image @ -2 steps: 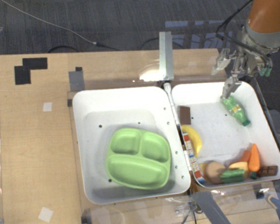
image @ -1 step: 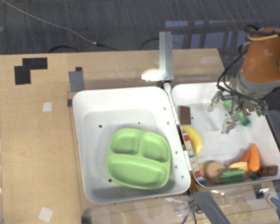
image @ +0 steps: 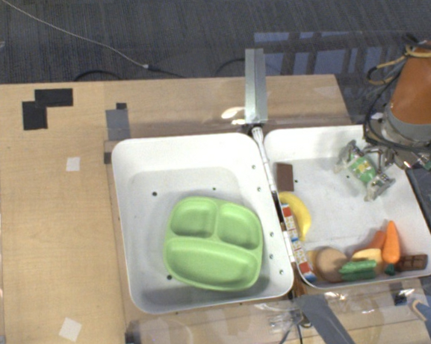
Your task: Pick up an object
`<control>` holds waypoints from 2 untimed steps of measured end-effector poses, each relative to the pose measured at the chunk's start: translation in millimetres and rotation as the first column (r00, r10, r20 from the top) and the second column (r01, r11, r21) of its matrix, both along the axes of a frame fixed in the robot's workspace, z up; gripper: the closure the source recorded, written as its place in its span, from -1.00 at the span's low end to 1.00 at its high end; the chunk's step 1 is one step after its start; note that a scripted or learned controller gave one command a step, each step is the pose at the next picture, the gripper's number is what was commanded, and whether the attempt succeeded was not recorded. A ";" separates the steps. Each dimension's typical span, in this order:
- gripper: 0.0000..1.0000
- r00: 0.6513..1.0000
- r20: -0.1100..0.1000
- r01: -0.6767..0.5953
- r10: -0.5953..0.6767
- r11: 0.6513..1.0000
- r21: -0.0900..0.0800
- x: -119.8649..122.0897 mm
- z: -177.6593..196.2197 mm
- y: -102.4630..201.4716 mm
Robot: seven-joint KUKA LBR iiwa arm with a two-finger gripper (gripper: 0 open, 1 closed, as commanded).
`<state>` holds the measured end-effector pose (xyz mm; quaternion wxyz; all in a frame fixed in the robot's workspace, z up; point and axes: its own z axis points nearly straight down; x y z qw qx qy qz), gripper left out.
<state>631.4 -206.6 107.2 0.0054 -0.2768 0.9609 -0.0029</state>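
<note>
Hovering my gripper (image: 365, 171) over the right bin (image: 332, 217), fingers spread, nothing between them.

From above: banana (image: 300, 214), carrot (image: 390, 242) and other toy foods lie along its near edge; a green divided plate (image: 214, 242) fills the left bin (image: 140, 211).

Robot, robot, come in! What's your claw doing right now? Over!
Gripper over right bin, upper part. Banana, carrot lie apart from it, untouched. Green plate in left bin.

Grey arm (image: 414, 124), orange band (image: 420, 90), black cables, metal wrist
</note>
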 end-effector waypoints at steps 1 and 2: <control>-1.00 0.993 0.005 -0.118 0.118 0.993 -0.001 22.7 -16.2 28.1; -1.00 0.950 0.005 -0.313 0.313 0.950 -0.006 24.7 -14.6 0.5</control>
